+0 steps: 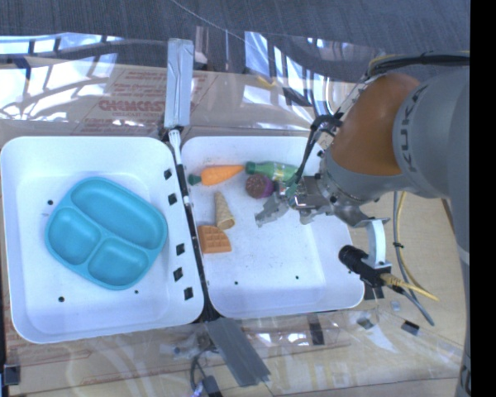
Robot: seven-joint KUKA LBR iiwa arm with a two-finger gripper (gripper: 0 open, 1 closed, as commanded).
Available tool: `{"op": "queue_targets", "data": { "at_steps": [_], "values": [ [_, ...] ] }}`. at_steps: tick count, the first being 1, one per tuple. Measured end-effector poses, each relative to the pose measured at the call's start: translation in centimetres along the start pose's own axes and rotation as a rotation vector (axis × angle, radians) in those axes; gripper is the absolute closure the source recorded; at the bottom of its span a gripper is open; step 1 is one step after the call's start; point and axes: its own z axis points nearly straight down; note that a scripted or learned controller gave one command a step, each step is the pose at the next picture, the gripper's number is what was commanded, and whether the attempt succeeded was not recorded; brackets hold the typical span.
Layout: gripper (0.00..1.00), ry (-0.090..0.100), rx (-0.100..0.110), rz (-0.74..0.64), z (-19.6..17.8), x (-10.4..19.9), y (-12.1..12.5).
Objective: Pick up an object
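Observation:
The right bin (264, 292) holds a carrot (218, 174), a green bottle (271, 170), a dark purple round fruit (259, 186), an ice-cream cone (223, 210) and a waffle piece (215, 240). My gripper (274, 208) hangs over the bin's middle right, just below the purple fruit and right of the cone. Nothing is visible between its fingers.
The left bin (25, 296) bears a blue divided plate (106, 232). A row of black clips runs along the divider (182, 230) between the bins. The grey arm with its orange band (372, 135) covers the right bin's right side. Cables lie at lower right.

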Motion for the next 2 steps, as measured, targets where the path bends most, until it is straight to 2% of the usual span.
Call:
{"op": "queue_targets", "data": {
  "at_steps": [1,2],
  "values": [
    [0.00,-0.001,-0.001,-0.095,2.7,2.8,4.8],
    [0.00,-0.001,-0.001,0.136,10.9,4.3,6.5]
  ]
}}
